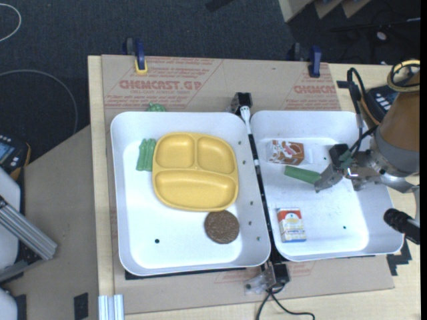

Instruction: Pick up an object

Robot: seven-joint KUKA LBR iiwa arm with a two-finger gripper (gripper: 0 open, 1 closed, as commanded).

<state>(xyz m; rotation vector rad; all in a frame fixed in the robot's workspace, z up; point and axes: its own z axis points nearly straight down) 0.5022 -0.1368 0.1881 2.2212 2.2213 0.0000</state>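
Note:
The right bin (347,122) holds three things: a brown and white packet (287,152) at the back, a green stick-shaped object (300,174) in the middle, and a small red and white box (291,224) near the front. My gripper (326,178) hangs low over this bin, reaching in from the right. Its tip is at the right end of the green object; whether it touches is unclear. Nothing looks lifted off the bin floor.
The left bin (133,199) carries a yellow divided plate (195,171), a green bean-like piece (145,154) on its left and a brown round disc (221,226) in front. A black divider strip (252,159) separates the bins. Cables and the arm's body (400,132) crowd the right edge.

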